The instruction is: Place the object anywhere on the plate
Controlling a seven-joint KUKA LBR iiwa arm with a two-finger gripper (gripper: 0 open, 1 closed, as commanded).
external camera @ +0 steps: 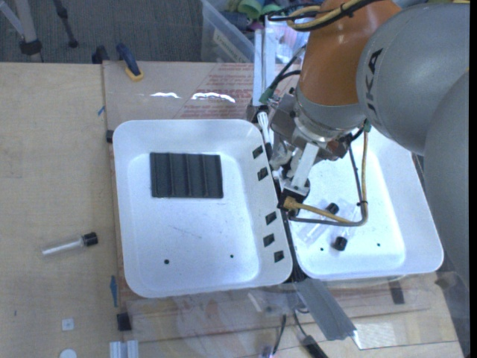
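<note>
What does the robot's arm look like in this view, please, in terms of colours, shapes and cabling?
The arm is bulky, with rounded grey shells and an orange band above the wrist. Below it sits a grey metal flange, then the pale tool. Black and yellow cables run over the orange band, and a tan hose loops beside the tool.

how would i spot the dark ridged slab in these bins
Look at the left bin of the two white ones. In its upper half lies the slab, flat on the floor. It is a dark grey rectangle with lengthwise ridges, far bigger than the small dark specks near that bin's lower edge.
</note>
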